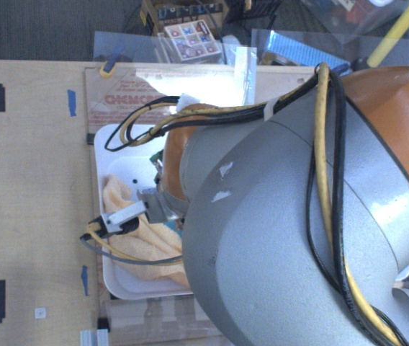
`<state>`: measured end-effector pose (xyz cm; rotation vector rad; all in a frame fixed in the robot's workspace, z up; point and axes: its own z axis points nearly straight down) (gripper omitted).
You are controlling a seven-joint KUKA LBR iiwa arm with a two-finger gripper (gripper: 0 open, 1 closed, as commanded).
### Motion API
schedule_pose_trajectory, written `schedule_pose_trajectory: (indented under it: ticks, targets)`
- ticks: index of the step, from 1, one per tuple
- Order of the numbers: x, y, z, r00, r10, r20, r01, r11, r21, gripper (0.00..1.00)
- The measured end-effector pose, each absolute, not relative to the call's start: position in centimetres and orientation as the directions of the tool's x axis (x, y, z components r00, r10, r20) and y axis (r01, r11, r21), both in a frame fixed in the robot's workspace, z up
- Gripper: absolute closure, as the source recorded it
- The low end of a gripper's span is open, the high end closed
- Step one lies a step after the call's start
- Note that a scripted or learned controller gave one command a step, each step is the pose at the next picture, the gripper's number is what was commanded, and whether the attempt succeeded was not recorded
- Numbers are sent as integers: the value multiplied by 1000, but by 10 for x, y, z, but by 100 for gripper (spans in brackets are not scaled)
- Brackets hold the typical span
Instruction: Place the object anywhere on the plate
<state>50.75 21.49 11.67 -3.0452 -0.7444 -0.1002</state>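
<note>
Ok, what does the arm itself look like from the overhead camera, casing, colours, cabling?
The arm has a smooth, rounded grey casing with glossy highlights and orange sections at the upper right and near the wrist. A yellow cable paired with a black one runs along the casing, taped down at one spot, then loops over the white bin. A white and black fitting sits at its end.
</note>
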Motion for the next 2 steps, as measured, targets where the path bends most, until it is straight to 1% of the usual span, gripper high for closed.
schedule_pose_trajectory:
  ticks: [1, 2]
  targets:
    - [588, 179, 164, 788, 616, -2, 616, -788, -1, 0]
    - [586, 203, 95, 875, 485, 6, 484, -874, 29, 0]
